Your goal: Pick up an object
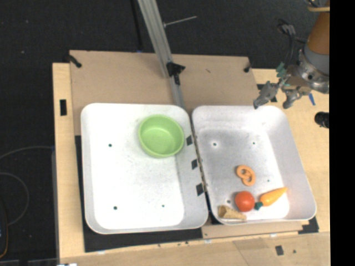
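Cracker [232,213], tomato [244,201], carrot [273,196], pretzel [246,174] sit low in right bin [233,126], well below-left of claw [275,97]. Claw spread open, empty, above bin's top rim. Approach step: you need descent onto one item.

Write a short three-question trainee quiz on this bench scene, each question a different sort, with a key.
1. True or false: the round light-green plastic bowl sits in the right white bin.
2. Which lies nearest the red toy tomato? A) orange toy carrot B) orange pretzel-shaped piece C) the bowl
3. Fill in: the two-finger gripper hovers above the right bin's ___ corner.

Key: 1 false; 2 A; 3 far right.
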`<state>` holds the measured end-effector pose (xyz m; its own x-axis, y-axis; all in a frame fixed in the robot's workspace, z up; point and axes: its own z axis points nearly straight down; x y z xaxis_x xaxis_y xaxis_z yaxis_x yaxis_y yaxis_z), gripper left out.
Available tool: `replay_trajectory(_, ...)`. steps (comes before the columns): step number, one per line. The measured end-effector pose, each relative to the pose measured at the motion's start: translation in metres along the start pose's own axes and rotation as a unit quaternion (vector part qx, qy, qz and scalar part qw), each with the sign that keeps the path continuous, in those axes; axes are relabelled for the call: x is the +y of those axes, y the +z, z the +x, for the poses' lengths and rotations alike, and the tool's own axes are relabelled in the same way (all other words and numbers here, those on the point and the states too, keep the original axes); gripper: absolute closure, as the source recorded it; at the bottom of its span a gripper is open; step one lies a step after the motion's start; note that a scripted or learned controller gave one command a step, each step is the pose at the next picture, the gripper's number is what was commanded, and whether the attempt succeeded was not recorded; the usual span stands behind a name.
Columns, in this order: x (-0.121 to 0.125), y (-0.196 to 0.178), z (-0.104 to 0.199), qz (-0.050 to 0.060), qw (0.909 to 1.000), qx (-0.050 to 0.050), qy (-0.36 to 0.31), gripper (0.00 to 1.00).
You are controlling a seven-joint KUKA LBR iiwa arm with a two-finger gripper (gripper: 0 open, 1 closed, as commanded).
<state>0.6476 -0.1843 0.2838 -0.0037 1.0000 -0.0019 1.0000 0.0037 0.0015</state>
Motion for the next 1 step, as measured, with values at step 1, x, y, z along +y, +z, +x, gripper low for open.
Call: replay_trajectory(1, -0.0002, -0.0001, -0.0006, 0.0, 1.0, -0.001, 0.0, 0.0)
